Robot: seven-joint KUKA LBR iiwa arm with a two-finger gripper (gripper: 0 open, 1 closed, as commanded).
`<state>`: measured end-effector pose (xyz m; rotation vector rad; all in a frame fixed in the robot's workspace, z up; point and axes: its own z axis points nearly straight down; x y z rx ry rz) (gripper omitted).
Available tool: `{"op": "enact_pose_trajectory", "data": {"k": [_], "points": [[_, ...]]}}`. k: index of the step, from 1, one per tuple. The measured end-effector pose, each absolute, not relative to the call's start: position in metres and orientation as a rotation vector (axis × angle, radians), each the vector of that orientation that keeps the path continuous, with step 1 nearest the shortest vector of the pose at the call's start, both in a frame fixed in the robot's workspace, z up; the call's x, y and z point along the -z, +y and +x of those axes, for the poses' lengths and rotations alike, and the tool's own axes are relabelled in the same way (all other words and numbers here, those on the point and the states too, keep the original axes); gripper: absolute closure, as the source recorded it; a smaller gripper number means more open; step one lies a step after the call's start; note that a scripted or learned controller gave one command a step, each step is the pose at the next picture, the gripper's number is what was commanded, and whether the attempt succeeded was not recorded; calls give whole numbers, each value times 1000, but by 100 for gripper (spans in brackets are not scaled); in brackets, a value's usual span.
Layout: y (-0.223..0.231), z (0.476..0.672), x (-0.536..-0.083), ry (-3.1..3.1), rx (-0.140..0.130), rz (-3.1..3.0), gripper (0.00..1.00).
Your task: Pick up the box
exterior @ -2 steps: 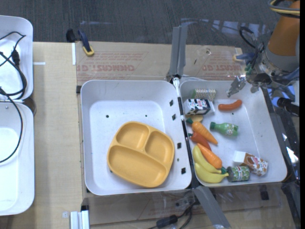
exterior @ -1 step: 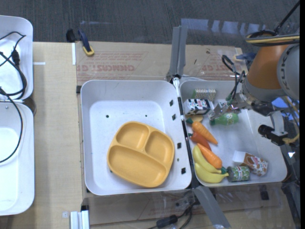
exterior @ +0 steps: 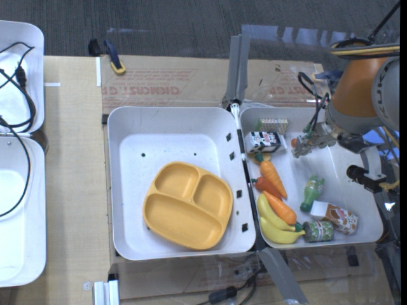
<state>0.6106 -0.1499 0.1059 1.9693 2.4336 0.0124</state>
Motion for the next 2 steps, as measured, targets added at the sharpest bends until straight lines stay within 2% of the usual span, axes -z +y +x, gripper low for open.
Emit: {"op": "enact_pose_trajectory", "data": {"k": [1, 2], "points": [[-150, 610, -105, 2435, -11, 1970, 0], [-190, 542, -98, 2464, 3, 1955, 0]]}}
